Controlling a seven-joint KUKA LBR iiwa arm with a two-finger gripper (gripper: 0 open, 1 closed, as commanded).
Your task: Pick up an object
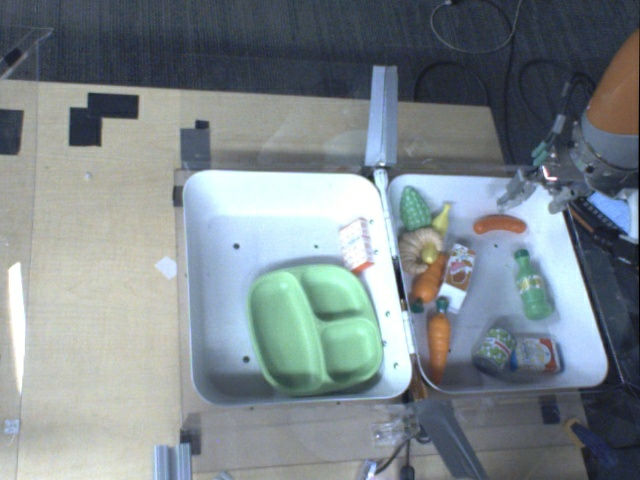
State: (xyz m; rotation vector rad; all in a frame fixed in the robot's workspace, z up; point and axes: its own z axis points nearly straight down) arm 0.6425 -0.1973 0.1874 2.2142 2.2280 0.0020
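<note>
Plainly the hand [530, 183], its fingers apart and gripping nothing, hovers at the right bin's [585, 368] back rim near the sausage [499, 225], so a drop could clip the rim or nudge that round sausage rolling away.

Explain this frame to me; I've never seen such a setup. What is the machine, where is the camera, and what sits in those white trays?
One fixed camera looks down at a slant on a bench. The grey and orange arm enters from the right; its end effector hovers over the right bin's top edge, holding nothing visible. That bin contains toy food: a sausage, a green bottle, two carrots, corn and small packets. The left bin holds a green divided tray and a small carton.
</note>
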